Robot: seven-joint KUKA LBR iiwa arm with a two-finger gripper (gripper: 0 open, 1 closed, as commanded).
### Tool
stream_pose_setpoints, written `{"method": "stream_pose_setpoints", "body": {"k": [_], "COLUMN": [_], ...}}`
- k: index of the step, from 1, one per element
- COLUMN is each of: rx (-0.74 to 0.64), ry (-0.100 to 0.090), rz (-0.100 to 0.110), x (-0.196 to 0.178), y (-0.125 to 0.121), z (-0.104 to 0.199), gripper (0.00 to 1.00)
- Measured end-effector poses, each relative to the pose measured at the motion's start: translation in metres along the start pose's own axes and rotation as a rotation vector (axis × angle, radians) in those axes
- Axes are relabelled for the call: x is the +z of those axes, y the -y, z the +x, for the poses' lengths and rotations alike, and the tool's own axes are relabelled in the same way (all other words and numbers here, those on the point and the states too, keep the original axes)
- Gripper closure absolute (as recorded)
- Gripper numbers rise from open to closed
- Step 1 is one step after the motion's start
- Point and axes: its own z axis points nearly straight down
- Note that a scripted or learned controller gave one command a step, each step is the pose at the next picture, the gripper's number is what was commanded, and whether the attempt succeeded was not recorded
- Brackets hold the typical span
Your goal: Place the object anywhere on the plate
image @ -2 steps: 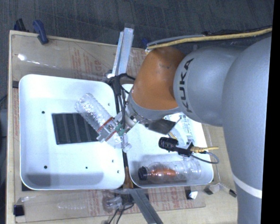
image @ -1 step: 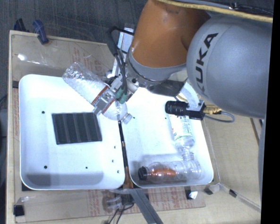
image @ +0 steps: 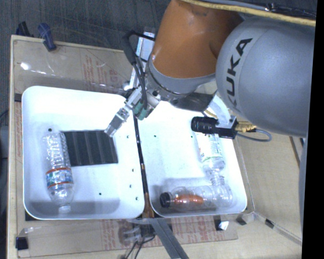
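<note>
Grey steel of the gripper [image: 112,127] hangs over the upper right corner of the dark ribbed plate [image: 89,148] in the left bin [image: 32,99], and the angle hides whether it is spread or pressed together. Just left of the plate lies a clear labelled bottle [image: 56,168], lengthwise along the plate's left edge. Beyond the divide, the right bin [image: 166,154] holds a second clear bottle [image: 211,152] and an amber-filled bottle [image: 193,198].

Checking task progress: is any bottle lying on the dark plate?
No. The clear bottle lies beside the dark plate in the left bin.
</note>
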Motion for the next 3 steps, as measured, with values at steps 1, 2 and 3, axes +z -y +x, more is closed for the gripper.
{"method": "stream_pose_setpoints", "body": {"k": [1, 2, 3], "rx": [0.422, 0.419, 0.558], "ry": [-0.003, -0.004, -0.002], "rz": [0.006, 0.008, 0.005], "x": [0.110, 0.100, 0.142], "y": [-0.020, -0.020, -0.088], "z": [0.008, 0.008, 0.002], "gripper": [0.00, 1.00, 1.00]}}
